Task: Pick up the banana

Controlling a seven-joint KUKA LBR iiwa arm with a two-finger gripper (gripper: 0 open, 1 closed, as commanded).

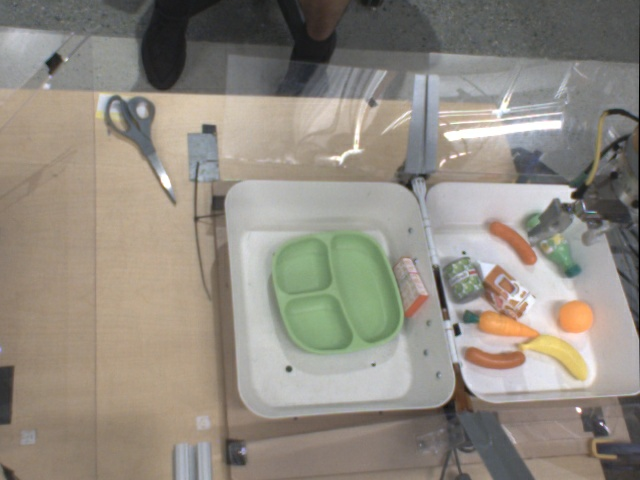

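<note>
The yellow banana [562, 354] lies in the right bin [470, 208], near its front right corner, curving from beside the carrot toward the rim. My gripper [563, 218] reaches in at the right edge of the view, over the back right part of this bin. It is well behind the banana, with the orange between them. A green bottle-like item [564, 257] sits just below the gripper.
Around the banana are an orange [575, 316], a carrot [505, 324], two sausages [493, 358] [512, 241], a small carton [507, 292] and a green packet [462, 278]. The left bin [250, 368] holds a green divided plate [335, 291] and a red-white box [410, 285]. Scissors [140, 140] lie on the bench.
</note>
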